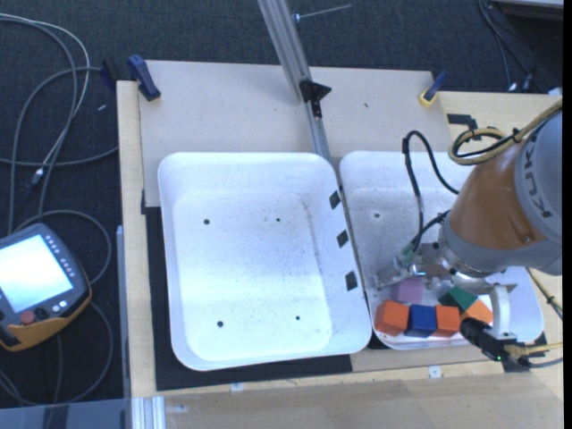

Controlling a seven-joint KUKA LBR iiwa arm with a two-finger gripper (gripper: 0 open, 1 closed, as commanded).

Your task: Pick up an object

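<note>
Two bins sit side by side on the bench (223, 105), the left bin (241, 257) touching the right bin (375, 195). The arm (500, 213) reaches over the right bin, gripper (416, 275) low at its near end. Just under it, a small block (409, 290); in front, three blocks (420, 320) in a row against the near wall. Left of the bench, a handheld pendant (36, 284) lies on the floor.
</note>
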